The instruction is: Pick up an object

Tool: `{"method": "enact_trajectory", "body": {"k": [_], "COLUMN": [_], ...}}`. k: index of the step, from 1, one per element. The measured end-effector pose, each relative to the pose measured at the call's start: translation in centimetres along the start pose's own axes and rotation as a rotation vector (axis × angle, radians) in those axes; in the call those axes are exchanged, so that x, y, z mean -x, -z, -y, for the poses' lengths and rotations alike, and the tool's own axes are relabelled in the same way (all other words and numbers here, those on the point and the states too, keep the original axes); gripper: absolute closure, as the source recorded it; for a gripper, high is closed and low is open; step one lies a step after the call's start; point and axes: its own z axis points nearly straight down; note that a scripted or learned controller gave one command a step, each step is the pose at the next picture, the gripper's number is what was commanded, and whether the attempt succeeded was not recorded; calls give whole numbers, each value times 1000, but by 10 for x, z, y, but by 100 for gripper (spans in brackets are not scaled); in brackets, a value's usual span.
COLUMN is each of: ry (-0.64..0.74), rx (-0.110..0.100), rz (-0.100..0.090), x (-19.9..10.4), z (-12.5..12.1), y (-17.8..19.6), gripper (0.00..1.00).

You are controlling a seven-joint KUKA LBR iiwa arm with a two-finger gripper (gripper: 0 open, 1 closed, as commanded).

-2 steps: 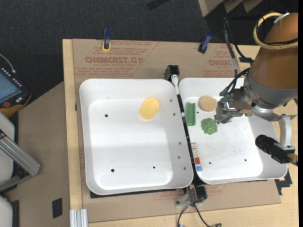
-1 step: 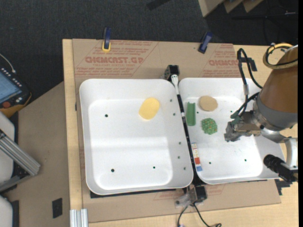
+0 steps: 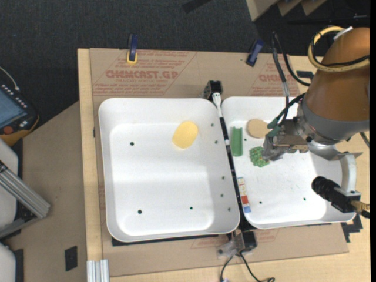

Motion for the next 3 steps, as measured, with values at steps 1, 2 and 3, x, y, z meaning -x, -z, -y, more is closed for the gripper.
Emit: {"method": "enact_trajectory", "body": {"k": [1,2,3], "ry": [0,-10,-13], "rx": [1,-1,-14], "rz": [0,4,1], "x": [-71,-56,-28], "z": [1,-47,5], "y": [71,80,60], "gripper": [100,100,100]}}
